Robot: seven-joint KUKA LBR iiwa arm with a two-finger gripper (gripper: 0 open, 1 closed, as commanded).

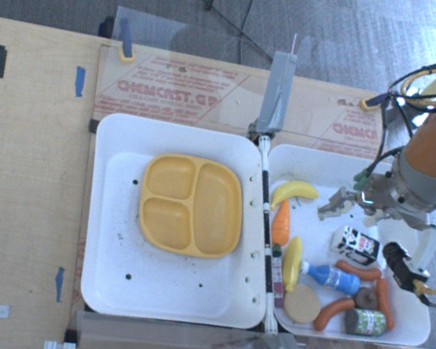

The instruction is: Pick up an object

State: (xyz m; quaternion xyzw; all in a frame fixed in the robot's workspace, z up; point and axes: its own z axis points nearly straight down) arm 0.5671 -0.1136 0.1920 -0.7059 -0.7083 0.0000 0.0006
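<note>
My gripper (365, 205) hangs over the upper middle of the right bin (320, 164), below the grey wrist and the orange band. A black-and-white carton (357, 245) lies just beneath it, apart from it. Left of the gripper lie a yellow banana (296, 192) and an orange carrot (281, 222). Lower down in that bin are a second banana (292, 262), a blue bottle (333, 277), a tan disc (302, 303), an orange sausage (333, 313) and a green can (365, 322). I see nothing held in the gripper.
The left bin (114, 193) bears a yellow divided plate (192, 205). A raised divider (264, 219) runs between the two bins. A black cable piece (400, 262) trails off the wrist over the right bin's right side. Tan bench surface (17, 176) lies to the left.
</note>
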